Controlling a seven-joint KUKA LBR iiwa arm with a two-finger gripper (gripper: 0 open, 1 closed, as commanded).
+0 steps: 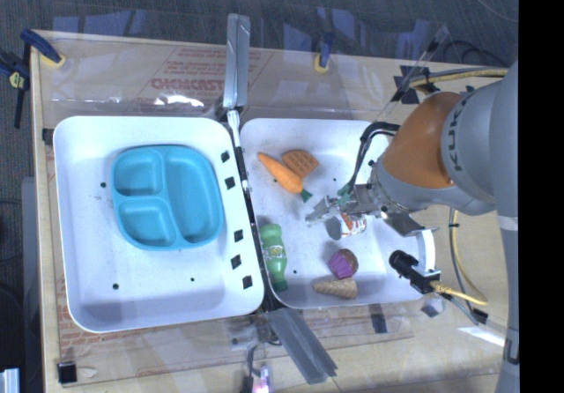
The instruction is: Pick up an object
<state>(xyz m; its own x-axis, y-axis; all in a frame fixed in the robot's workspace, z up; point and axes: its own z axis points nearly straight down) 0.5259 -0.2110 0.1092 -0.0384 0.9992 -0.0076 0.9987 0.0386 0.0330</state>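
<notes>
From where I stand, the grey arm with its orange band reaches in over the right-hand shallow white bin (264, 140), and its claw (339, 213) hangs low near the middle of that bin. The metal parts bunch together there, and I cannot tell whether anything sits inside it or how it is set.

No 1 thing is named for the pick, so any toy in the right bin would do. An orange plastic carrot (280, 172) lies toward the back beside a tan waffle-like piece (300, 160), touching or nearly so. A green plastic bottle (272, 253) lies along the bin's left wall. A purple rounded toy (344, 263) sits just below the claw, with a tan cone (337, 287) right against it at the front wall. The left-hand white bin (70, 233) holds a blue 3-compartment plastic tray (167, 196).

As I judge it, the risk is that the claw comes down on bare floor between the carrot and the purple toy and closes on nothing. If it goes for the purple toy, the cone crowding it could be nudged or wedged, and a rounded shape may squirt sideways out of the grip.
</notes>
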